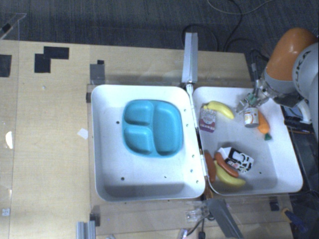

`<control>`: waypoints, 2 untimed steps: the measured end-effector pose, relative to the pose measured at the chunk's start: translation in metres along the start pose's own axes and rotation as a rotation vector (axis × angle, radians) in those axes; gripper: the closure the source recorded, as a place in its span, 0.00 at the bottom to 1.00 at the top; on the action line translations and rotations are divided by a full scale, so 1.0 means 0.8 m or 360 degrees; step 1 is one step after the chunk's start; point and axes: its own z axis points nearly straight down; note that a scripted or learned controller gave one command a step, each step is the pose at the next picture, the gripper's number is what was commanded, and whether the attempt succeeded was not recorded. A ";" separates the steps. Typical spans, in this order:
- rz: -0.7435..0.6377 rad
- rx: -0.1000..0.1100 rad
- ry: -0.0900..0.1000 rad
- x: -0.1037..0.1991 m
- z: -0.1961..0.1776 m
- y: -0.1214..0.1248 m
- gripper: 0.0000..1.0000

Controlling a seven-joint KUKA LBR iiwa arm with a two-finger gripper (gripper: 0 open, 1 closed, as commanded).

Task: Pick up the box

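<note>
Bench [50,133] and bins first: what is sitting where?

Two white bins are lying side by side on it. The left bin [107,183] is holding a blue divided plate [152,127]; the right bin [284,173] is carrying all the small things.

Where is the arm [291,59] reaching?

It is coming in from the right, over the far right corner of the right bin. Its gripper [251,102] is hanging just above a small can [250,118], and I cannot tell whether it is released or clenched.

And the box [239,159]?

It is lying black and white in the near half of the right bin, well apart from the gripper. It is leaning against a banana [232,179] and a red sausage [226,165], with a second sausage [210,166] lying by the bin's left wall.

Anything else showing in there?

Another banana [221,109] is lying at the far side, next to a purple and white packet [208,119]. A carrot [263,125] is resting just beside the can, on its right.
</note>
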 end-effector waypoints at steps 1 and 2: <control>-0.0050 0.0002 0.0005 0.045 -0.064 0.025 1.00; -0.0050 0.0003 0.0005 0.045 -0.064 0.025 0.00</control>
